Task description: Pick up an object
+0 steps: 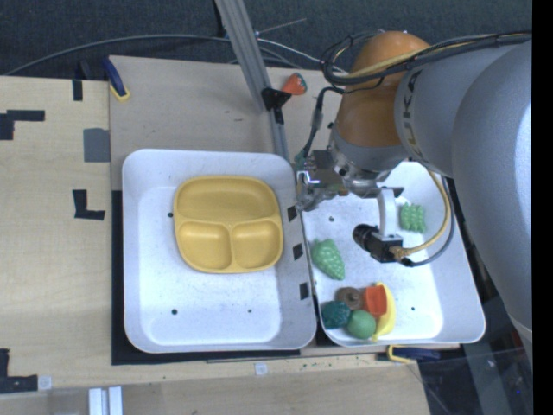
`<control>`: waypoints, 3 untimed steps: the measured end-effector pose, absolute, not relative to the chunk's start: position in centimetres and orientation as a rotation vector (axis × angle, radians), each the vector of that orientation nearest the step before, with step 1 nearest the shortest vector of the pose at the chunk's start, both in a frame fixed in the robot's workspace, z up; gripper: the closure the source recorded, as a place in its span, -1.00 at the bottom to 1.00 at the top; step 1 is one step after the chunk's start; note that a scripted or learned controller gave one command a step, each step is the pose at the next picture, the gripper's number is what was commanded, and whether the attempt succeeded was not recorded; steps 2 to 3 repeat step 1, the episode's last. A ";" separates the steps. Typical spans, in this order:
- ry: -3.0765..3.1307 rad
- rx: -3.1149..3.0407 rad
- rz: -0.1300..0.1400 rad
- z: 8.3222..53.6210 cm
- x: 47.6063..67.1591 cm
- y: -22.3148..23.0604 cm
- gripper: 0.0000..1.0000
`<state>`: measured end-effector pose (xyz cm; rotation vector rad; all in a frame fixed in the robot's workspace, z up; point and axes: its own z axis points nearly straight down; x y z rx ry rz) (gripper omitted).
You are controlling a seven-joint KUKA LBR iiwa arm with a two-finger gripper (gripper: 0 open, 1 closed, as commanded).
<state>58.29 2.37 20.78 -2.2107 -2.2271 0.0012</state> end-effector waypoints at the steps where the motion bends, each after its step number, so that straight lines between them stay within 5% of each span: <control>1: -2.227 -2.211 0.001 20.9 57.5 7.3 1.00; 3: -2.227 -2.211 0.001 20.9 57.5 7.3 1.00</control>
